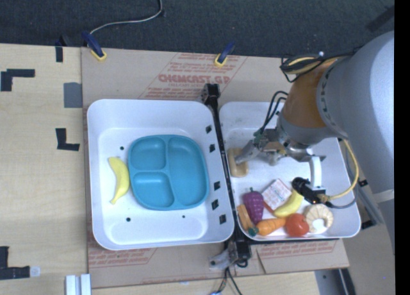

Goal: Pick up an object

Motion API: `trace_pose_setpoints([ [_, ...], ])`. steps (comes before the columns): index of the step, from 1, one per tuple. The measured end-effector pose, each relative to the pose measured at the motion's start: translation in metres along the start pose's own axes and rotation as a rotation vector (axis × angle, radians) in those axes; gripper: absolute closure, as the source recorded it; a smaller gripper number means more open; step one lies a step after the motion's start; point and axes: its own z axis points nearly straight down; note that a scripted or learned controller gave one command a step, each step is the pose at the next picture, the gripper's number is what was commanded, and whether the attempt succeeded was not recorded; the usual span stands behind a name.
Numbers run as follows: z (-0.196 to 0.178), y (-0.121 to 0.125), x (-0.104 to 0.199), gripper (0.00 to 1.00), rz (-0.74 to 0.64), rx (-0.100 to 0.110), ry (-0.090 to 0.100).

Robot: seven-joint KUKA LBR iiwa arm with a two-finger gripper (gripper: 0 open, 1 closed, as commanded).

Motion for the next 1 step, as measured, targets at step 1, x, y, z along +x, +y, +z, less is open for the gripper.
trace_pose_setpoints([
  [1, 0.0001, 0.0095, 0.001, 0.0, 0.001, 0.0, -0.002],
])
